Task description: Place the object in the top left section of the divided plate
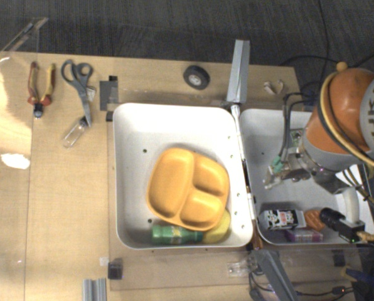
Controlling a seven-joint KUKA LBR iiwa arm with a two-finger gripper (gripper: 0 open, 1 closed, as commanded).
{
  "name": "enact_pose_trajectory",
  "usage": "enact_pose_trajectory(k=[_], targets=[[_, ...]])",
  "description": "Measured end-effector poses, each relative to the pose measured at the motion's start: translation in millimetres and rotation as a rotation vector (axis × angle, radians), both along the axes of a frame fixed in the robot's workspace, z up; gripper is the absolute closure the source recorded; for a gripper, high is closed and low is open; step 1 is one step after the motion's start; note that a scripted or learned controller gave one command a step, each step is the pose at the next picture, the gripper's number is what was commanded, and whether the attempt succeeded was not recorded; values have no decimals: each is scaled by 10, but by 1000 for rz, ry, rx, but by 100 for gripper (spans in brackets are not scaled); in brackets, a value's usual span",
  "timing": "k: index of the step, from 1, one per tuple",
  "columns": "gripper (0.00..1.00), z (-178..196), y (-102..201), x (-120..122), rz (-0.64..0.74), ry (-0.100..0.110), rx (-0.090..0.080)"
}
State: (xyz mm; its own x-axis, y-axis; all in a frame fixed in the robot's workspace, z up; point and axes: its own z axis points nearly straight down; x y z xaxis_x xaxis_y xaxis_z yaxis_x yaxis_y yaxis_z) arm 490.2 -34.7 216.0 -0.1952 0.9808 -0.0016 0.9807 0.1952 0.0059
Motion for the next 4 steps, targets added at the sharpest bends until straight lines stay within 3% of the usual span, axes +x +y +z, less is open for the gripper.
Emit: enact_pose_trajectory(k=[1,2,3,4], targets=[[100,234,-389,343,7,0,-1],[100,-248,-855,1168,219,1,-2],[100,-99,22,920,314,-2,-1],[100,841,-804,1636,463,-3,-5]])
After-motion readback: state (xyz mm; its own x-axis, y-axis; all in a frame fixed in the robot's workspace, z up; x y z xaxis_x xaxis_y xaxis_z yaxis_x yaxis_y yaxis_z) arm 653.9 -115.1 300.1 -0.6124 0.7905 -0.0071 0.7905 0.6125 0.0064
